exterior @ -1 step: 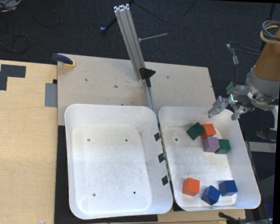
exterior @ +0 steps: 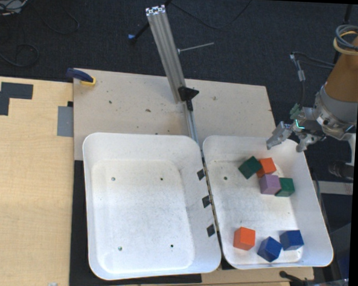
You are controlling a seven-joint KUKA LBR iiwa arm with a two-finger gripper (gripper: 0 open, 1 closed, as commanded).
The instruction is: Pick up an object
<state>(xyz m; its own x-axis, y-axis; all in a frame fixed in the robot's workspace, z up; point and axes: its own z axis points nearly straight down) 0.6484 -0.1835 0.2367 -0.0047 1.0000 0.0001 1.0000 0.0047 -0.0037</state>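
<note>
1. The left bin [exterior: 141,209] sits bare on the bench [exterior: 139,104] — I take it for the drop-off side, since every block is in the other one.
2. A slanted aluminium post [exterior: 169,51] rises from the bench behind the seam between the bins; what it is there for I cannot say.
3. The right bin [exterior: 225,227] holds two groups: toward the back a dark green block [exterior: 249,168], an orange block [exterior: 267,166], a purple block [exterior: 269,184] and a second green block [exterior: 286,187], touching or nearly so; toward the front a lone orange cube [exterior: 244,238] and two blue cubes [exterior: 281,243] side by side.
4. The pincer [exterior: 291,137] hangs over the bin's far right rim, fingers spread and gripping nothing — likely poised high to come down on the near cluster, where crowding could spoil a grasp.
</note>
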